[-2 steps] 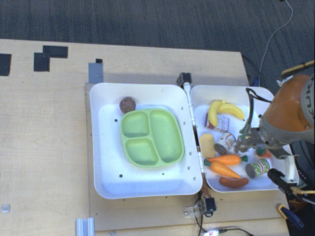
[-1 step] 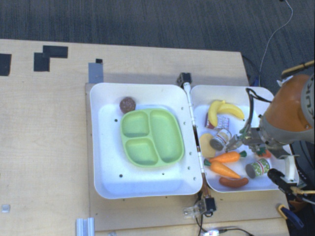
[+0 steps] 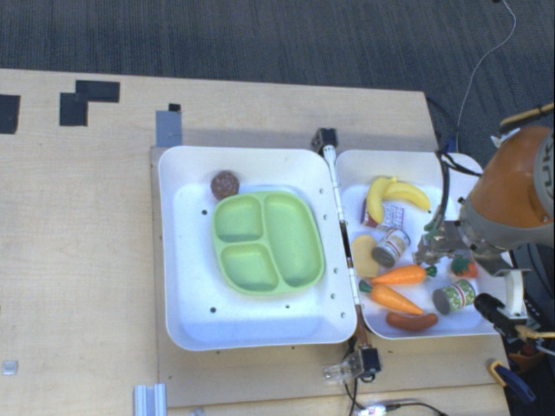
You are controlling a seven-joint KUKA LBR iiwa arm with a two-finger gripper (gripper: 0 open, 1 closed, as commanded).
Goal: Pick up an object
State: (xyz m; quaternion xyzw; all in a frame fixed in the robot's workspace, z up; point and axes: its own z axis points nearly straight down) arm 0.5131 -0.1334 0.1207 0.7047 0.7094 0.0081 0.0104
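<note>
Nearest the camera in the right bin lay a brown sausage, then a green-labelled can and two toy carrots. The tool hung low just above the upper carrot's leafy end; how wide it stood could not be told, and nothing showed in its grip. A second small can and a banana lay beyond. A clean pick probably called for centring on one carrot and descending straight, clear of the neighbouring cans.
</note>
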